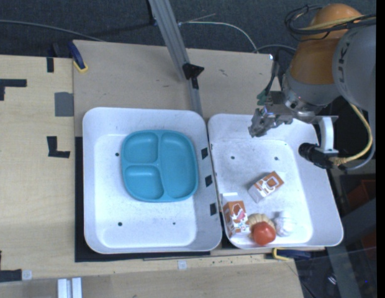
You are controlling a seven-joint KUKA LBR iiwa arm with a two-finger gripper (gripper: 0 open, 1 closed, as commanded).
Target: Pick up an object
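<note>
Gripper (262,124) hangs over the far rim of the right white bin (317,228); can't tell the fingers' state, nothing visibly held. Candidates cluster at the near corner, well apart from it: small brown-and-white carton (267,185), red-and-white snack box (235,217), red tomato-like ball (263,233). Carton lies alone, probably the easiest pick.

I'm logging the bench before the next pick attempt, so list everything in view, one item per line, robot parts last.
Bins: two, white, side by side on the bench.
Divided plate: one, light blue, three compartments, in the left bin.
Small carton: one, white and orange-brown, middle of the right bin.
Second carton: one, white and orange-red, near the right bin's front left corner.
Tomato-like ball: one, red, at the right bin's front edge, beside the second carton.
Small whitish item: one, beside the red ball; too blurred to identify.
Arm: one, grey with orange band, upper right.
Gripper: one, dark, over the right bin's back edge, holding nothing visible.
</note>
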